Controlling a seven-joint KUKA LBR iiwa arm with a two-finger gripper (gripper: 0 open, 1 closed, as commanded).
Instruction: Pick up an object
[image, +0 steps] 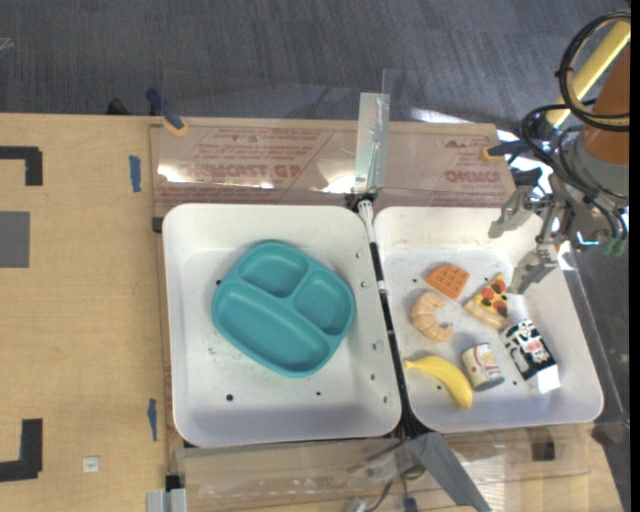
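Six small toy foods lie in the right white bin (585, 405). Nearest the fingers is the pizza-slice toy with red toppings (489, 302), long axis slanting from the bin's near-left toward its far-right, upper end pointing at the fingers. Gripper (523, 245) hangs over the bin's far-right corner, just beyond the slice, apart from it. Fingers (534, 268) spread open, holding nothing, touching nothing. Left bin carries a teal divided plate (283, 306).

The teal plate (285, 307) looks like smooth, matt plastic. Both white bins (190, 400) look like smooth plastic. The bench (75, 300) looks like dull brown wood. The banana (443, 377) looks shiny.
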